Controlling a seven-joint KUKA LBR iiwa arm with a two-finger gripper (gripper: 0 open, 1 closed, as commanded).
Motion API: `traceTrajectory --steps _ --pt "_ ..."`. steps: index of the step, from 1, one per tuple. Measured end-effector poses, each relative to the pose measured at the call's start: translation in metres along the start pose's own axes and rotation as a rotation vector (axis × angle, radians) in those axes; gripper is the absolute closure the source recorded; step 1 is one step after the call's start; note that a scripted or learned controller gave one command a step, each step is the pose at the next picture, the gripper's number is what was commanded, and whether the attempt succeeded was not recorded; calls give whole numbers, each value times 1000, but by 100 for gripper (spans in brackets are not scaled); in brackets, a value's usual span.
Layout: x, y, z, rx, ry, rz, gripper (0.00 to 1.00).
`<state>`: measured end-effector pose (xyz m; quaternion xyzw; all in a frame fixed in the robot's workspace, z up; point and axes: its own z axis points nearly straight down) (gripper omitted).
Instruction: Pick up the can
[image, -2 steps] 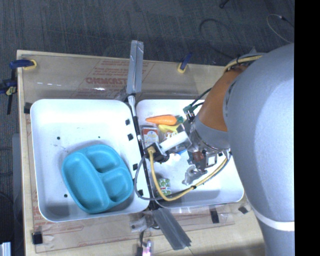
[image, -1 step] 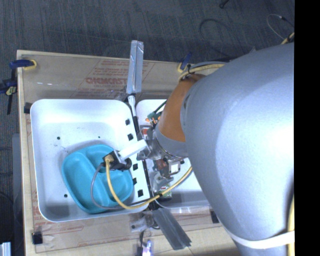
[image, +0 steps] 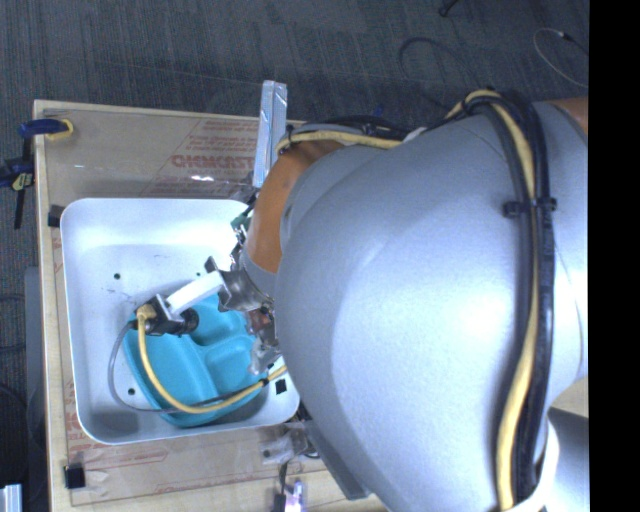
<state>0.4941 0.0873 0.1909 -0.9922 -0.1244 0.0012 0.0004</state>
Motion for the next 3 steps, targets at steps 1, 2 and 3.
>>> traceTrajectory --steps 1,2,3 --pt "-28 35 1 3 -5 -42 0" --pt "-28 33 -8 7 -10 -52 100" --pt "-13 36 -41 0 0 44 100"
